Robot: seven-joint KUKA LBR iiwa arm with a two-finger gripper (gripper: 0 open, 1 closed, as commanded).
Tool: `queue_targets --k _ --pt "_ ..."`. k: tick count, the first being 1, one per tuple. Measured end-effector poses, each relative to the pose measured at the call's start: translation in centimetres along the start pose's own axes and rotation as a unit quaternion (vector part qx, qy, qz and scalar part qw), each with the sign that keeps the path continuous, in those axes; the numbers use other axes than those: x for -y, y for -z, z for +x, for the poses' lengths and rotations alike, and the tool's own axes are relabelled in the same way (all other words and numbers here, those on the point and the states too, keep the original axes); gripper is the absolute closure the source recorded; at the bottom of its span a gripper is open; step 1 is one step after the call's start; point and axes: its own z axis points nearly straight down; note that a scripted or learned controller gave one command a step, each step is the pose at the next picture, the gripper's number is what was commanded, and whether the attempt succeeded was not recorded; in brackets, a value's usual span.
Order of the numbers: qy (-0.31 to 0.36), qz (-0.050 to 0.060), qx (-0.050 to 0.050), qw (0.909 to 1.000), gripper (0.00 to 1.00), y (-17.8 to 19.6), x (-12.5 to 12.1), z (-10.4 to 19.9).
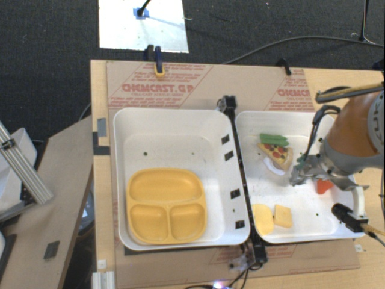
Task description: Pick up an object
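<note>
While the task leaves the choice of object open, the nearest candidates lie along the front of the right bin (274,238): a pale yellow round piece (262,218) and a yellow square piece (283,216), just beside each other near the front wall. Both look flat and low, so a descent on either could close above it or slide it against its neighbour, and the pair sit close enough that one finger might land on the wrong piece.

Further back, the claw (299,176) hangs low over the middle of that bin, at the end of the grey wrist with its orange band. Whether it is wide or narrow I cannot tell, since the wrist body hides its tips. A small red object (324,186) lies just to its right, partly tucked under the wrist, where a sideways move could knock it away unseen.

Beyond the claw, up and to its left, a pizza slice toy (278,154) rests on a small white disc, with a green and red piece (274,139) touching its far edge. That slice is the nearest thing ahead of the claw; gripping it risks dragging the green piece along.

Across the divider, the left bin (174,118) holds a yellow divided tray (167,205), well apart from the claw.
</note>
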Motion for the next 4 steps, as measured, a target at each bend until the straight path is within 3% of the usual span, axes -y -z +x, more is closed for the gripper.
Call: queue_targets --k 4 --pt "0.003 -0.001 0.000 1.0000 1.00 18.4 -2.3 -1.4"
